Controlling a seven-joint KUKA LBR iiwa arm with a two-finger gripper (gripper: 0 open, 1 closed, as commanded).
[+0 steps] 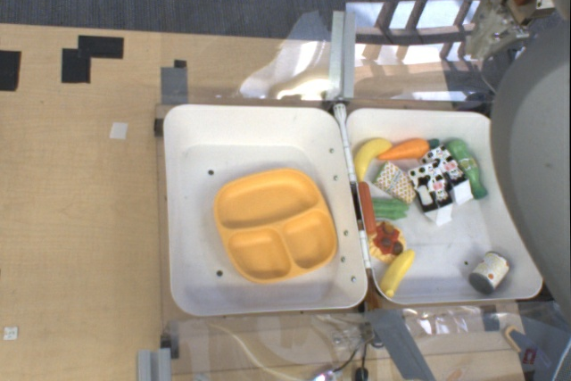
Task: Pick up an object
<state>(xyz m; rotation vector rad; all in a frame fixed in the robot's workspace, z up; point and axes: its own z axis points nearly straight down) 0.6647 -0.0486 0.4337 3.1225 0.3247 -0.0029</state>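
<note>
The right bin (pixel 446 250) holds several small objects. A yellow banana (pixel 368 156), an orange carrot (pixel 407 148) and a green vegetable (pixel 469 165) lie at its far side around a black-and-white checkered block (pixel 437 180). A patterned cracker-like piece (pixel 393 182), a green pod (pixel 390 209), a red-orange piece (pixel 387 238) and a second yellow piece (pixel 397 272) lie along the left wall. A small grey-white can (pixel 489 271) lies alone at the near right. My gripper (pixel 496 24) hangs past the bin's far right corner, high above the objects, below cabled wrist parts.
The left bin (pixel 192 192) holds an orange divided plate (pixel 274 223). A red-brown stick (pixel 365 206) lies along the divider between the bins. The grey arm body (pixel 535 120) covers the right bin's right edge. A metal frame (pixel 401 18) stands behind the bins.
</note>
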